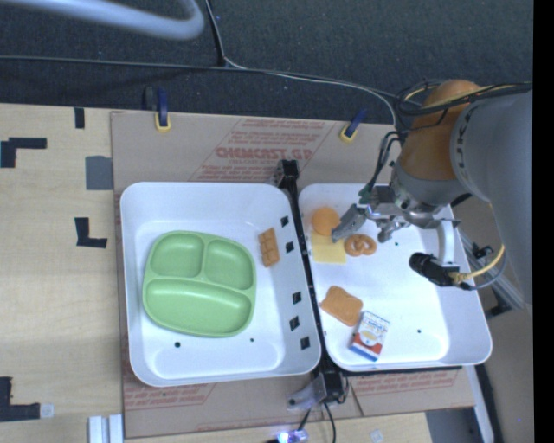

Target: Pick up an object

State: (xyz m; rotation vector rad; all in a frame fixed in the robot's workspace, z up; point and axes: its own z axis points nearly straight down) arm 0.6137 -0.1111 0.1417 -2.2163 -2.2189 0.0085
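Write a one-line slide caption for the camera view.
KUKA gripper hovers over toy food in the right bin; green divided plate sits in the left bin.

Light is even and fairly bright, falling from above, so the 2 white bins [138, 346] look nearly blown out with little surface detail. Shadows are soft and short: a faint grey one lies under the green tray [199, 284] along its near edge, and another beneath the arm [485, 138] toward the right bin's far right corner. The picture is slightly soft overall, with low resolution. A pale bar [130, 17] at the top left edge is strongly blurred
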